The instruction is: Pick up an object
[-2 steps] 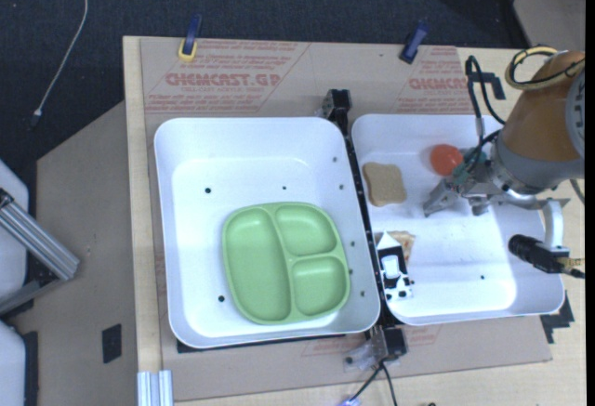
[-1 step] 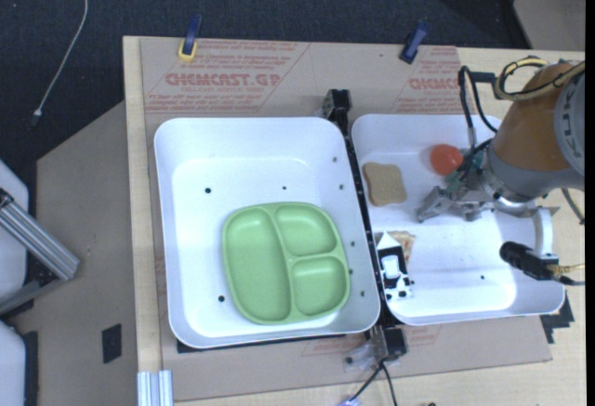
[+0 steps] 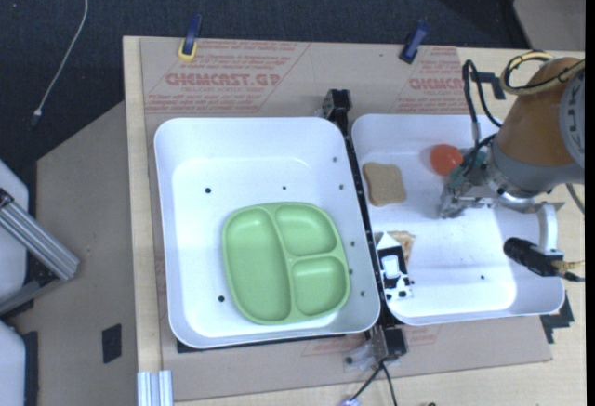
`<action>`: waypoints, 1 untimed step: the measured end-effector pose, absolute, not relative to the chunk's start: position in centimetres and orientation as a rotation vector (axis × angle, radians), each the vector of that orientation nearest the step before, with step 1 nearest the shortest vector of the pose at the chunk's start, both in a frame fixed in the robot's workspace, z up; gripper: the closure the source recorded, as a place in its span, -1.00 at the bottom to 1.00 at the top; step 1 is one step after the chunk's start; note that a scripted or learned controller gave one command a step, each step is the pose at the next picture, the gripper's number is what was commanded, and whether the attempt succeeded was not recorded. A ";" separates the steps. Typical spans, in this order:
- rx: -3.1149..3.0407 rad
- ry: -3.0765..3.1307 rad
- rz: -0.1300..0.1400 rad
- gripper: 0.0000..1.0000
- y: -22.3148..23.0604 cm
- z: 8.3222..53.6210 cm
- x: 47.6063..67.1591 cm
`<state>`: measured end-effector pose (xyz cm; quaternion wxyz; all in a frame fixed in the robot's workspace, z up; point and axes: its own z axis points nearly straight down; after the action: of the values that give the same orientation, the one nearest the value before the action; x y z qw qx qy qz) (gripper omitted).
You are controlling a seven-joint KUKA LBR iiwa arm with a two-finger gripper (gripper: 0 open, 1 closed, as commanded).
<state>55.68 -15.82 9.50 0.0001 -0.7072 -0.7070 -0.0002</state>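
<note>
Arm: the grey arm (image 3: 544, 139) with its orange band reaches in from the right and hangs over the right-hand bin (image 3: 446, 297).

Gripper: the gripper (image 3: 453, 206) points down into the right bin, tips low over the white floor, roughly mid-bin.

Jaws: hard call here. The fingertips are small, dark and tangled with cabling, so I cannot tell whether they stand apart or together, and nothing shows between them.

Red object: a small round red-orange piece (image 3: 444, 157) sits near the back wall of the right bin, just up and left of the gripper, apart from the tips and partly crowded by the cables.

Bread slice: a tan, toast-shaped piece (image 3: 383, 183) lies flat in the right bin's left part, close to the divide between the bins, well left of the gripper.

Front-left corner: a small tan and white item (image 3: 400, 240) rests against the right bin's left wall, with a black-and-white piece (image 3: 391, 269) just below it; what either is stays unclear.

Green plate: a pale green divided plate (image 3: 284, 261) with three compartments lies flat in the left bin (image 3: 186, 153), toward the front.

Bench: both bins sit side by side on a board (image 3: 279, 74) printed with red lettering, clips at its far edge.
</note>
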 end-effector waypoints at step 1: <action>-2.225 -2.225 -0.004 1.00 -16.3 13.9 55.9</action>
<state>55.86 -16.26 13.86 -0.0027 -0.7070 -0.7072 -0.0011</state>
